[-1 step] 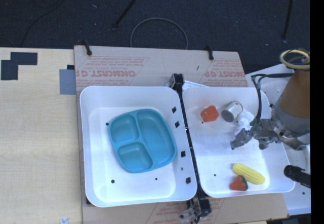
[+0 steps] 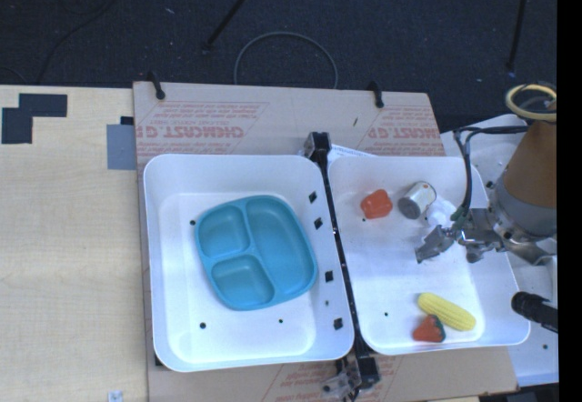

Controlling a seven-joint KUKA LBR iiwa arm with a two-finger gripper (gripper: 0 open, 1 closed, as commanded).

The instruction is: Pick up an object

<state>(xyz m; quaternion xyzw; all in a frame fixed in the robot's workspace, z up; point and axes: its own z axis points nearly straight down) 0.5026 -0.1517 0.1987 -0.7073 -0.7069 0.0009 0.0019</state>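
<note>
So from my feed: two white bins sit side by side on the worktop, on top of a sheet of cardboard. The left bin has a blue divided plate lying flat in the middle, three compartments, tilted a bit off square.

The right bin is where the pickable stuff is. There's an orange-red toy toward 11 o'clock in that bin, a small silver can lying on its side just beside it at roughly 12 o'clock, and down at 5 o'clock a yellow corn cob with a red strawberry-looking piece touching its lower left end.

The arm comes in from 3 o'clock, and the gripper sits low over the right half of that bin, just at 5 o'clock from the can and well apart from the corn. Honestly I cannot tell whether the fingers are wide or narrow, they're a dark blurry lump from this angle, and I don't see anything between them. The can looks nearest to the gripper, though I can't tell if they touch.
</note>
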